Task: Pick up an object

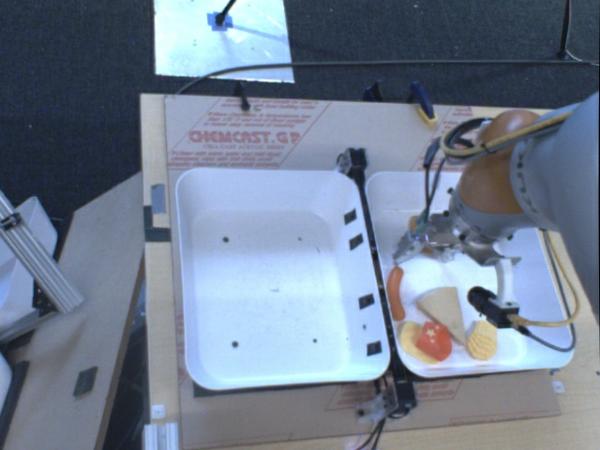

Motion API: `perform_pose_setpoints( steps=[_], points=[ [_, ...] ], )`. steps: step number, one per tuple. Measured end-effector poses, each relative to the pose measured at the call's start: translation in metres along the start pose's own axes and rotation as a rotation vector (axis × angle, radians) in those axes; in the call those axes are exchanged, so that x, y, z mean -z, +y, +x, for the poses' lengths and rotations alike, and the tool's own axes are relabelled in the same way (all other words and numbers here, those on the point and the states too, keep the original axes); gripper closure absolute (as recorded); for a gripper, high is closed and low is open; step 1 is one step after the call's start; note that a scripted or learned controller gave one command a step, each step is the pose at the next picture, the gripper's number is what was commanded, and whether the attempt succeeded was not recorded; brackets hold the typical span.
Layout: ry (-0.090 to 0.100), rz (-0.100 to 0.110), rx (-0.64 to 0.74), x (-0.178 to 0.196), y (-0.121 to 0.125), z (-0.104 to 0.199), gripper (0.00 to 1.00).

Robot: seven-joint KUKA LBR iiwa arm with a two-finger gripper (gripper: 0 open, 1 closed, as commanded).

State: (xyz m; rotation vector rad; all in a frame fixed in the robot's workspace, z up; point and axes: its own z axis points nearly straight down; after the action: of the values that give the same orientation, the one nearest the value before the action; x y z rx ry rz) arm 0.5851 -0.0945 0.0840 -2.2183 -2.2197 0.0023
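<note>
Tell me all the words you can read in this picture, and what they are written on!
"CHEMCAST GP": big red letters on the brown protective sheet under the white bins.
Smaller red print around it on that sheet: too blurred to read.
Red print on the sheet's near edge: too blurred to read.

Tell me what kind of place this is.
Probably a robotics lab or test bench, not a kitchen. A robot arm reaches over two white bins clamped on a board, cables run across it, and the food pieces in the right bin look like plastic toys.
</note>
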Motion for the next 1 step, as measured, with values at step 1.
perform_pose_setpoints(
  steps=[1],
  points=[
    [-0.004,-0.008,0.000,0.0015,0.0331,-0.0300,0.00]
  ],
)
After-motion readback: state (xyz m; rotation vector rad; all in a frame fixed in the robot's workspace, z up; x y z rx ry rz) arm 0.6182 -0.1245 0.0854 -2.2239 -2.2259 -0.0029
